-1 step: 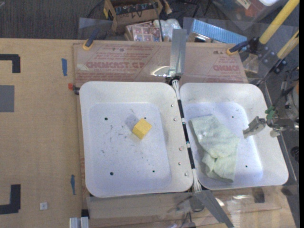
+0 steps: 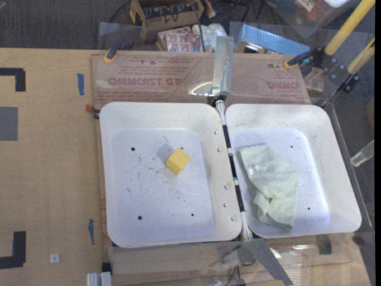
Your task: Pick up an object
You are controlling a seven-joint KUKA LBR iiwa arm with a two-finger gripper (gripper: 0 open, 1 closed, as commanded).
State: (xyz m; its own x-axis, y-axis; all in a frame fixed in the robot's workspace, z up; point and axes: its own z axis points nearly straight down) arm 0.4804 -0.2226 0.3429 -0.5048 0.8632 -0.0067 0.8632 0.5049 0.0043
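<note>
A small yellow block (image 2: 177, 161) lies near the middle of the left white bin (image 2: 119, 219). A crumpled pale green cloth (image 2: 271, 183) lies in the right white bin (image 2: 333, 159), spread from its centre toward the front.
The two bins meet along a hinged divider (image 2: 231, 171). A clear upright panel (image 2: 202, 79) stands behind them with clutter beyond it. Wooden bench surface (image 2: 47, 159) with black and blue tape marks stretches to the left. Yellow poles (image 2: 351, 22) stand at the upper right.
</note>
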